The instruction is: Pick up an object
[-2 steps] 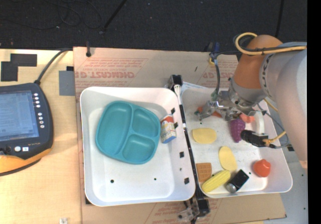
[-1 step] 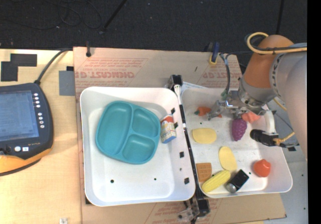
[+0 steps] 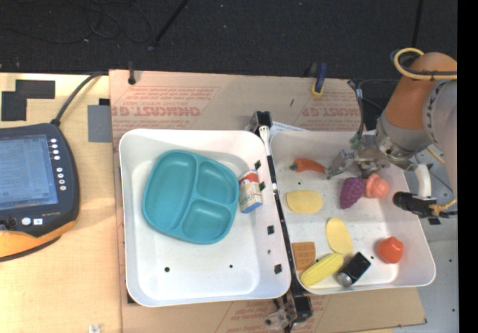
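Bins sit side by side on the bench: the left white bin (image 3: 149, 279) bears a teal sectioned plastic plate (image 3: 190, 197), with a small white jar with a red label (image 3: 250, 193) against the dividing wall. The right white bin (image 3: 418, 272) holds the candidates: an orange carrot toy (image 3: 308, 166), a pale yellow flat piece (image 3: 304, 201), a yellow corn cob toy (image 3: 320, 269), a purple grape cluster toy (image 3: 352, 192) touching a pink round toy (image 3: 377, 187), and a red-orange tomato toy (image 3: 389, 250). The gripper (image 3: 351, 163) hangs low just above the grapes, fingers apparently spread, pinching nothing. Judged so, this is the approach step; next comes descending over one toy and closing.
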`<act>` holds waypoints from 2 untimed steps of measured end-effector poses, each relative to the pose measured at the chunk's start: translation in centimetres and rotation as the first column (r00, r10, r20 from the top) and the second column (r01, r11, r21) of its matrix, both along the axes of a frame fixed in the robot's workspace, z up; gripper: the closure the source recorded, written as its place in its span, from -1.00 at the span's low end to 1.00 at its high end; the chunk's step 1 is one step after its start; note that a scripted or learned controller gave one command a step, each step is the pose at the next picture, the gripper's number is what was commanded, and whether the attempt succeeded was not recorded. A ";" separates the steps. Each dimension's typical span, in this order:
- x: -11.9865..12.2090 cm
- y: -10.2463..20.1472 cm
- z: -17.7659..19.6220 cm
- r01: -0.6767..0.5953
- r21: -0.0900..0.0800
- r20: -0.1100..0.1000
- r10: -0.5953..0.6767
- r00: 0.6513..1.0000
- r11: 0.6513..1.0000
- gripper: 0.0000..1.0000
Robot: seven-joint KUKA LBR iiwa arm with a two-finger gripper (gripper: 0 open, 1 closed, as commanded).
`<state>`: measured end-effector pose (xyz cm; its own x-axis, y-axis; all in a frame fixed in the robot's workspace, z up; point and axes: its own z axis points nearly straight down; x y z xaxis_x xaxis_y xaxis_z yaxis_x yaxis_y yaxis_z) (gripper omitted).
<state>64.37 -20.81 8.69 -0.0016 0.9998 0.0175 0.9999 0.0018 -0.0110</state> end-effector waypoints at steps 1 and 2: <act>-5.4 6.8 0.0 -0.002 -0.013 0.003 0.002 1.000 1.000 -1.00; -11.2 8.3 0.0 0.005 -0.015 0.004 -0.005 1.000 1.000 -1.00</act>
